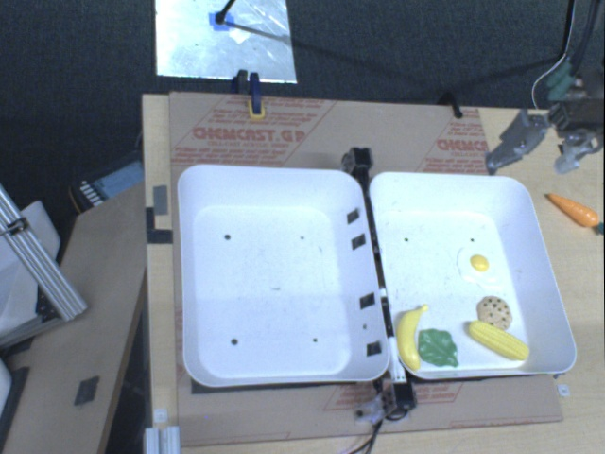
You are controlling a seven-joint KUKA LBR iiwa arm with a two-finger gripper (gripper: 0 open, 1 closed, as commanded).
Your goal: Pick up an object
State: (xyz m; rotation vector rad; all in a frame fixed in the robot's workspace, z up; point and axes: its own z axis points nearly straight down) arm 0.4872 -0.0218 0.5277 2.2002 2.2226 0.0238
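The right bin (529,218) holds several toy foods near its front right corner: a yellow banana (409,337), a green leafy piece (438,347), a corn cob (498,340), a brown cookie (493,311) and a fried egg (477,264). My gripper (544,151) hangs beyond the bin's far right corner, well apart from all of them. Its two grey fingers (512,144) are spread open with nothing between them.
The left bin (189,253) sits beside the right one, joined by a black hinge strip (369,253). An orange carrot (574,210) lies on the bench right of the right bin. A metal plate (225,26) lies at the back left. Cables hang at the far right.
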